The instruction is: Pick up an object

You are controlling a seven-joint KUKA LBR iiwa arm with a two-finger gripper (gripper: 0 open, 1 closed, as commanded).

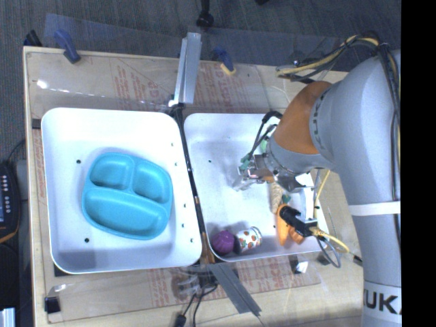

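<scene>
The gripper (246, 174) hangs low over the middle of the right bin (218, 142), and from here I cannot tell how it's set, while a purple ball (223, 240) and a patterned can (249, 238) lie along its near edge.

Orange thing (285, 229) in right bin (218, 142) half hidden behind arm (354, 142); cannot tell what it is. Gripper (246, 172) blurry. Arm cut off at bottom edge

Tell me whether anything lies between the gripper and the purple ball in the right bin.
Nothing visible does. The gripper is above bare white floor in the middle of the right bin. The purple ball sits at the near wall, touching a patterned cup on its right side, not on the gripper's side.
</scene>
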